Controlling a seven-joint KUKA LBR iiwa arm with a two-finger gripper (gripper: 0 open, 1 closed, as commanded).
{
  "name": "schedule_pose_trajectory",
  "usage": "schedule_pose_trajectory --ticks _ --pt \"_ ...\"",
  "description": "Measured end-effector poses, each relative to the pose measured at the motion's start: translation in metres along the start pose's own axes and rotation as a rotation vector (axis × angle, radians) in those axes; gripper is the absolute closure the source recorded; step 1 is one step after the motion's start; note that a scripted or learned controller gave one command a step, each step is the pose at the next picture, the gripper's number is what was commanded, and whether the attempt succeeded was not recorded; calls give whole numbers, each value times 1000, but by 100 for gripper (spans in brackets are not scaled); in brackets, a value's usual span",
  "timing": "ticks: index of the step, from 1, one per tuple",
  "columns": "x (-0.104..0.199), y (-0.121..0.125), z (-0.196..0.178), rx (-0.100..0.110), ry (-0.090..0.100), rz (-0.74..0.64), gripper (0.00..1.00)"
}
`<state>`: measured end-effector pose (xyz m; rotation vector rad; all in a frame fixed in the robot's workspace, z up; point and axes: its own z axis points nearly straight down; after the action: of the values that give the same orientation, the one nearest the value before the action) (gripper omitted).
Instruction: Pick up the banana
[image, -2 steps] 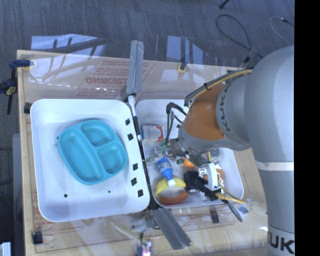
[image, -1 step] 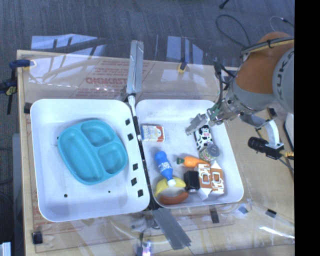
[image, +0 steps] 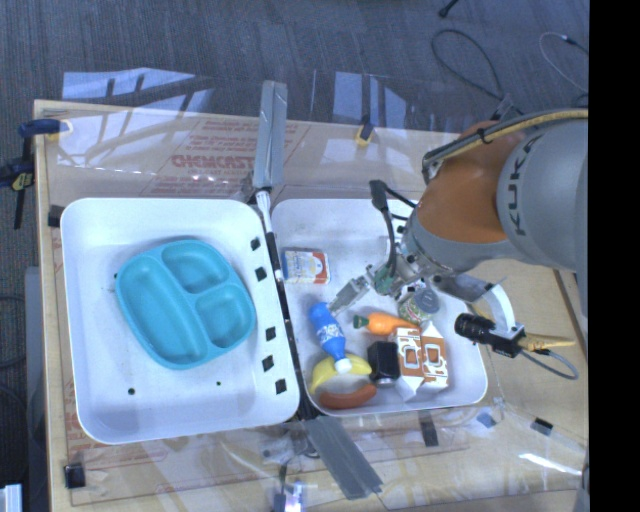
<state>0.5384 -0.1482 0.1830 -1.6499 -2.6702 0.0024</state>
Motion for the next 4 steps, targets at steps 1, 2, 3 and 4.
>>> schedule_pose_trajectory --ticks 1,2,3,4 --pt "7 -66 73 0 1 -94 0" --pt "6 -65 63 -1 0 -100 100" --pt "6 -65 63 -1 -1 -100 0" --pt "8 -58 92 1 3 74 0"
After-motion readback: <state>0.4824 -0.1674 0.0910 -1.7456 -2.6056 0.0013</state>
